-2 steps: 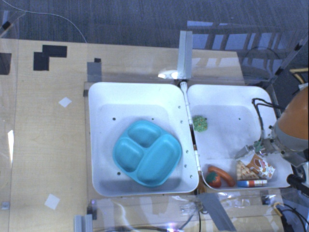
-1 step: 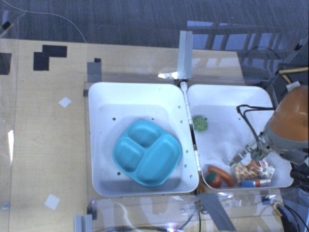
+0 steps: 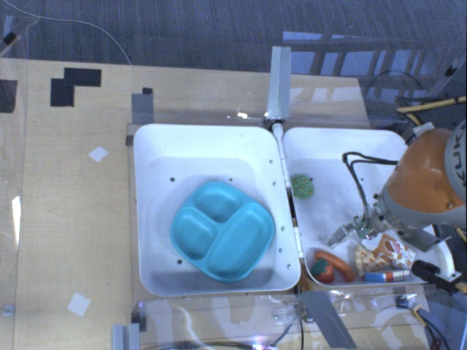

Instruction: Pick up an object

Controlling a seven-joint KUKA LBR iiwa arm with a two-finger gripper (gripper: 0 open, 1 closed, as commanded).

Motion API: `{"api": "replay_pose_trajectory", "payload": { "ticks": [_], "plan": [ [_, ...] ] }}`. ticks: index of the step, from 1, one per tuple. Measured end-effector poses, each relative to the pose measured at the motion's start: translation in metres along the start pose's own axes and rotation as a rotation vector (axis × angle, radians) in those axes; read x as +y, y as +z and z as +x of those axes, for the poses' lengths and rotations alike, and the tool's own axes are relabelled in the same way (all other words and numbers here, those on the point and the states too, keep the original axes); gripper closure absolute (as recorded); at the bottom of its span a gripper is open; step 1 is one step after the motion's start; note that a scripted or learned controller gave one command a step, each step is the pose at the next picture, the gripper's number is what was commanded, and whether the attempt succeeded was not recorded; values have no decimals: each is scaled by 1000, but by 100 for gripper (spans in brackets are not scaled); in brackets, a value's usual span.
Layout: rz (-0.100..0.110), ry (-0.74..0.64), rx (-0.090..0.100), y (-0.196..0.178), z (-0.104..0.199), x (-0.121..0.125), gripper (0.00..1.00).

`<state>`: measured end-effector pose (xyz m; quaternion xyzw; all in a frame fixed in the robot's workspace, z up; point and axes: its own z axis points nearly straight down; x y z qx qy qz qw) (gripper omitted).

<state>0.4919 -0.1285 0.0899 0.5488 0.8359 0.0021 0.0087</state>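
My gripper (image 3: 354, 230) hangs low in the right bin (image 3: 328, 148), below the orange band of the arm. It is open, with one grey finger splayed toward the left, and nothing shows between its fingers. A printed snack packet (image 3: 387, 254) lies just right of and below it, partly under the wrist. An orange, carrot-like toy (image 3: 336, 259) and a red piece (image 3: 323, 270) rest in the bin's front left corner. A blue and red marker (image 3: 387, 275) lies along the front wall. A small green ball (image 3: 302, 187) sits near the bin's left wall.
The left bin (image 3: 149, 195) holds a blue divided plate (image 3: 222, 230). A metal divider (image 3: 287, 195) separates the two bins. A black cable (image 3: 357, 173) loops from the arm over the right bin.
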Motion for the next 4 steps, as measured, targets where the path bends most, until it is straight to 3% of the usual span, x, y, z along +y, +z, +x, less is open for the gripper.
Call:
{"api": "replay_pose_trajectory", "payload": {
  "ticks": [1,2,3,4],
  "plan": [
    [11,3,11,-31,-49,56,0],
    [13,-54,14,-12,-14,-11,0],
    [11,-115,14,-3,-15,-7,0],
    [-1,-38,6,1,7,75,0]
  ]
}}
